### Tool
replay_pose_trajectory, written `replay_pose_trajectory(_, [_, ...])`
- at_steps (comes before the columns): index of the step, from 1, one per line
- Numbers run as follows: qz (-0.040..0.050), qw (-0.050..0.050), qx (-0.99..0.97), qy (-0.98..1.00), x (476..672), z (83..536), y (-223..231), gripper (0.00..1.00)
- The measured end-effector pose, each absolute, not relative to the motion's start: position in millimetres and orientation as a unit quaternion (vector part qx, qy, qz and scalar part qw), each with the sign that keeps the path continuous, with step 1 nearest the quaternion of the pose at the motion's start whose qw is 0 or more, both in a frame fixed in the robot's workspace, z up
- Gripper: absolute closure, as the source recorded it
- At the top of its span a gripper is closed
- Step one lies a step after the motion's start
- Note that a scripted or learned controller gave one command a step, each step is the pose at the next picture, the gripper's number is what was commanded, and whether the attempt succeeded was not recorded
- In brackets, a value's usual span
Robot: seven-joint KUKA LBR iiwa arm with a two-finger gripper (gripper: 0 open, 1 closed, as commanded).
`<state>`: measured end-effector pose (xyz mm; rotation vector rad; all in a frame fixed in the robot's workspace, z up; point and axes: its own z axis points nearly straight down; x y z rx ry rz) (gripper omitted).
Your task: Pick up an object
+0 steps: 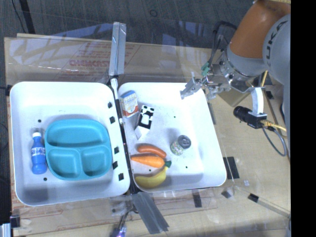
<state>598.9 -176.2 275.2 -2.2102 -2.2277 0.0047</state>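
Gripper (193, 87) hovers over the right bin's (210, 132) far right corner, finger state cannot be told. Carrot (148, 159), banana (151, 178) and jar (180, 144) cluster near the front edge, untouched.

right bin (197, 174): far right corner open; carrot (147, 160), banana (150, 178) crowd near-left.

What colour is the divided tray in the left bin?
Light blue, seen in the camera view: the divided tray.
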Motion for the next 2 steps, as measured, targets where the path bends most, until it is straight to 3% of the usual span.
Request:
replay_pose_trajectory(1, [0.002, 0.002, -0.671, -0.741, 571.0, 178.4, -120.0, 0.0])
replay_pose_trajectory(2, [-0.0066, -0.009, -0.616, -0.787, 603.6, 116.3, -120.4, 0.0])
